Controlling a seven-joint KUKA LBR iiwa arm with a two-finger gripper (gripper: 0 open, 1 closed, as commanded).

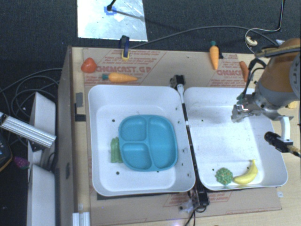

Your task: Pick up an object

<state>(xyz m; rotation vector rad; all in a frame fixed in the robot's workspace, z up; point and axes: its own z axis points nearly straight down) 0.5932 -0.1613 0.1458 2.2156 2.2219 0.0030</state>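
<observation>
A yellow banana (247,174) and a green broccoli-like piece (224,175) lie near the front edge of the right bin (221,140). In the left bin (101,102) a blue divided plate (146,142) sits beside a green vegetable piece (115,150). My gripper (240,110) hangs over the back right part of the right bin, well behind the banana. The arm's wrist covers most of it, and nothing shows between its fingers.
Toy carrots (118,77) (214,56) and a tomato (88,65) rest on the cardboard behind the bins. A black clamp (178,82) sits at the back of the divider between the bins. Cables run along the left and back.
</observation>
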